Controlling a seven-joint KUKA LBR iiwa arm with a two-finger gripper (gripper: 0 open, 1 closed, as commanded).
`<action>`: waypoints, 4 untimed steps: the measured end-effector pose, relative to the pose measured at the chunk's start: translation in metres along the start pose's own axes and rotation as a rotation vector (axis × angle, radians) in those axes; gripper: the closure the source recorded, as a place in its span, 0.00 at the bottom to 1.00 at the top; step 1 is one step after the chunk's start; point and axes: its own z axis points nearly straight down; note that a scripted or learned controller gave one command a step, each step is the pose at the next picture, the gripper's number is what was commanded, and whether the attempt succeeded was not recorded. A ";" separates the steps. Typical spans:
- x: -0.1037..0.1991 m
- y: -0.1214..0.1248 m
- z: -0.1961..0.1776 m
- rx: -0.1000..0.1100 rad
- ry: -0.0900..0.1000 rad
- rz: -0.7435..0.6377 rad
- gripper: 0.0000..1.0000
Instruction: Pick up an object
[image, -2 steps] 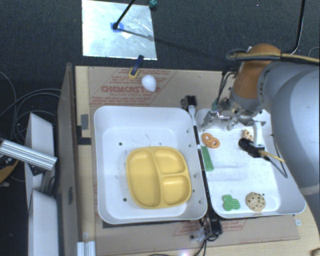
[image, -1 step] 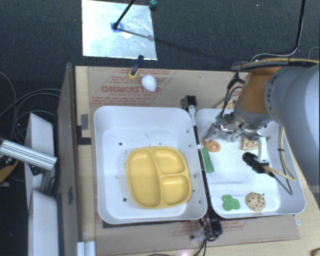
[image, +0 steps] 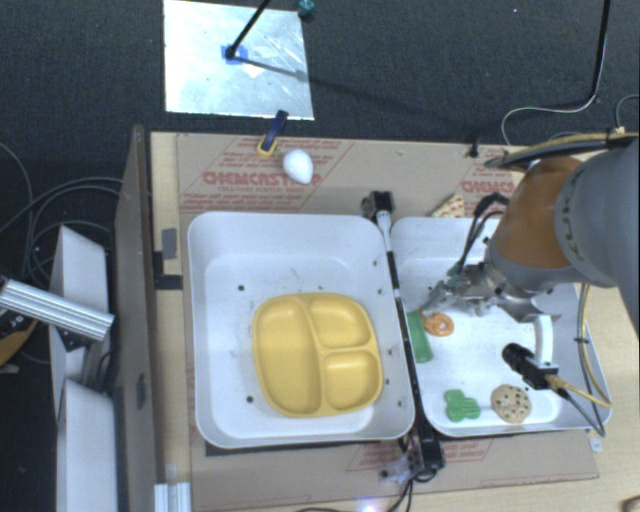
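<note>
Reaching in from the right of the camera view, the grey arm (image: 590, 215) sets its tool (image: 447, 300) low over the near-left part of the right bin (image: 480, 352). The tool's tip is dark and bunched against the wrist, so I cannot tell whether it stands wide or narrow, and nothing can be seen held in it.

Just below the tip lies an orange ring (image: 437, 324), touching or nearly touching a green stick (image: 418, 338) that runs along the bin's left wall. Further toward the near edge sit a green lump (image: 461, 405) and a speckled cookie (image: 511, 402), close together and well apart from the tool. The left bin (image: 300, 245) holds a yellow divided plate (image: 317, 352). A white egg (image: 298, 165) rests on the bench (image: 400, 175) beyond both bins.

By my reading, the step in hand is the approach, with the orange ring the likely target and the grasp not yet made. The next move calls for a straight descent centred on the ring, keeping clear of the green stick and the bin wall, then a close and lift.
</note>
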 end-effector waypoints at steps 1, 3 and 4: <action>-0.056 -0.088 0.002 0.013 0.000 0.004 0.00; -0.114 0.006 0.004 0.002 -0.008 -0.002 0.00; -0.100 0.074 -0.032 0.002 -0.002 -0.010 0.00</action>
